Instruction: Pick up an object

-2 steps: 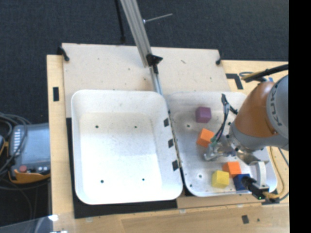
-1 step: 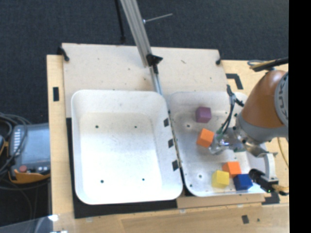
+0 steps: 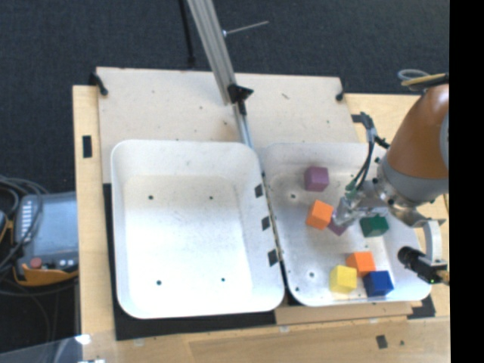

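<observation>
Purple, small and probably light and rigid, the block (image 3: 336, 227) beneath the gripper (image 3: 344, 216) is best taken across flat opposite faces; finger state cannot be told.

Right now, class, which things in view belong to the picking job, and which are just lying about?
Job: gripper; purple block, orange block, green block, yellow block, blue block; right bin.

Lying about: left bin, grey device, metal pole.

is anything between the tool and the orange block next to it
Nothing visible. The tool is low in the right bin, directly beside the orange block, with a small purple block right under it. The green block sits on its other side.
</observation>
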You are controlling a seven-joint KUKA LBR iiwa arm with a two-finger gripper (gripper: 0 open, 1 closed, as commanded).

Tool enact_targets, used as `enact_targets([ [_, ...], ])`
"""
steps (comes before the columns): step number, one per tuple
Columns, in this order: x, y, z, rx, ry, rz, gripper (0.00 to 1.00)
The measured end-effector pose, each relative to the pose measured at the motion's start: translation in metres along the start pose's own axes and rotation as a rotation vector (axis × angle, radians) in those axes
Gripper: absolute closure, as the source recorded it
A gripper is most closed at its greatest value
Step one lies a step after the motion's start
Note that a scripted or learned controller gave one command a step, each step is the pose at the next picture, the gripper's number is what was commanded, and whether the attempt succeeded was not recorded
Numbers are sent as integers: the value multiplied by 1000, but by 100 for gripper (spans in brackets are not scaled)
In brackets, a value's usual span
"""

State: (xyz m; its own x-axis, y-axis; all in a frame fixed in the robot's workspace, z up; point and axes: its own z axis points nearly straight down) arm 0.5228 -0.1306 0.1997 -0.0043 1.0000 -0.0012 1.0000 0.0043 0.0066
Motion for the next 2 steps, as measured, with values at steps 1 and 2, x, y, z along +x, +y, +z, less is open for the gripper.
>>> enact_targets([
  [1,-8,1,-62,-2,-1,0,100],
  [2,44,7,-49,6,1,-2,100],
])
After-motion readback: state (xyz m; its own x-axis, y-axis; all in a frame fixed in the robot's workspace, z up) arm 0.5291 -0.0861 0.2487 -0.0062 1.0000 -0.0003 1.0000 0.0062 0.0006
